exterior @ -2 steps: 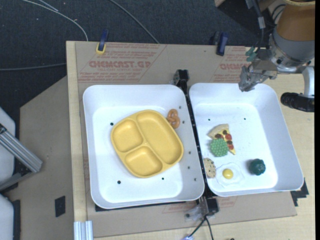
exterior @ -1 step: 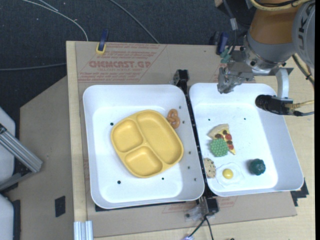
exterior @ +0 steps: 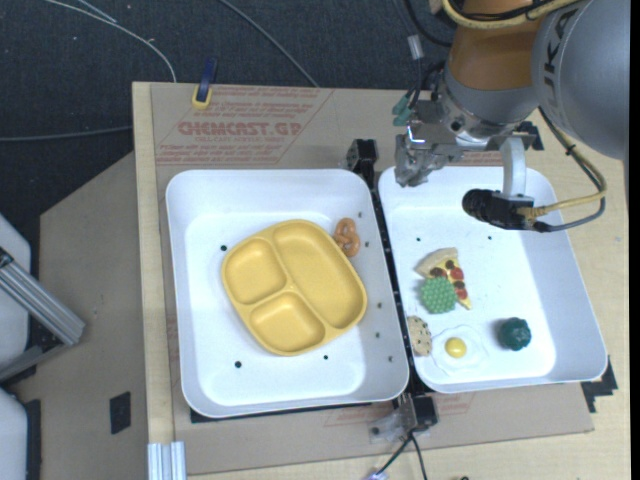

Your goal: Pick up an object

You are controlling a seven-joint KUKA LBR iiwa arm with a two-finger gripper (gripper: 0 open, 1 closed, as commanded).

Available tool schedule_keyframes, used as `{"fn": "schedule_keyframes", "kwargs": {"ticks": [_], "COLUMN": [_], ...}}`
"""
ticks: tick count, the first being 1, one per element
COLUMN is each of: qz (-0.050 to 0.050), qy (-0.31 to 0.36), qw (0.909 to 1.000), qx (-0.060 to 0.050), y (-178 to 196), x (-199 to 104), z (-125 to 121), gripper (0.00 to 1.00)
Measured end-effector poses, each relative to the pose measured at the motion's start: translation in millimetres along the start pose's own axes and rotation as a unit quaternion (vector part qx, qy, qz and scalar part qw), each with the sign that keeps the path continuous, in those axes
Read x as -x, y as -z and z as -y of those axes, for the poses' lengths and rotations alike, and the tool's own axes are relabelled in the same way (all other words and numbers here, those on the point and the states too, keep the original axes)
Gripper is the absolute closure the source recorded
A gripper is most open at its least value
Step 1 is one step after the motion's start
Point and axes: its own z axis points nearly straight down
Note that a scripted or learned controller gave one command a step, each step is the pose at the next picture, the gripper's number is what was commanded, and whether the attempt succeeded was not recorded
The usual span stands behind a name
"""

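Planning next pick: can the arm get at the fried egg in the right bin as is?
Probably yes. The fried egg lies flat near the right bin's front edge, open from above. The cookie sits close on its left, and the gripper is at the bin's far edge.

Bright, even overhead light; white bins (exterior: 190,268) near glare, soft shadows beside yellow tray (exterior: 292,286); arm (exterior: 560,38) above bins slightly blurred
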Motion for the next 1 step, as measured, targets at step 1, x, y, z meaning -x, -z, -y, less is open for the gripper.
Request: {"fn": "schedule_keyframes", "kwargs": {"ticks": [1], "qz": [0.0], "qy": [0.0], "qw": [1.0], "qx": [-0.001], "y": [-18.6], "x": [-52.0], "z": [-2.1], "gripper": [1.0]}}
